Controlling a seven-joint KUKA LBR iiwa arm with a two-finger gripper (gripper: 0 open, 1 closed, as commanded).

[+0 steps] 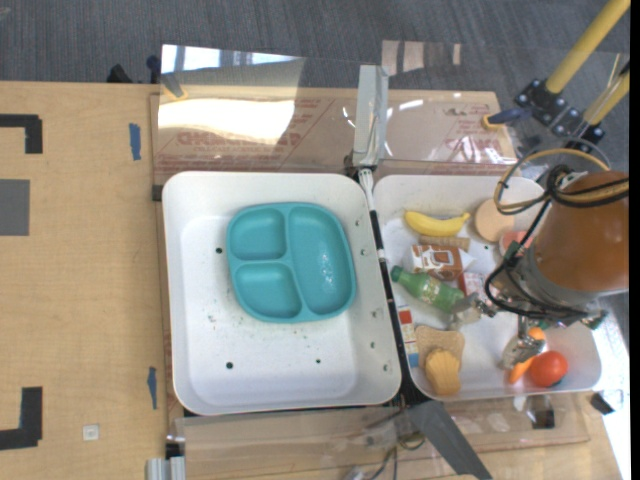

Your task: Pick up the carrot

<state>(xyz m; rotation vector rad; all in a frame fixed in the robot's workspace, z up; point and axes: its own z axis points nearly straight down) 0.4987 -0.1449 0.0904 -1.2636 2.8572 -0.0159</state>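
Observation:
The carrot [516,372] is a small orange piece near the front right corner of the right bin [480,196], right beside a red tomato [549,368]. My gripper [522,350] is low over the carrot and covers most of it. The grey arm with its orange band [585,243] hangs over the right side of that bin and hides what lies beneath it.
The right bin also holds a banana [437,223], a brown carton [440,259], a green bottle [430,288], a yellow-brown bread piece [443,362] and a tan disc [489,221]. A teal divided plate [292,261] lies in the left bin [200,348].

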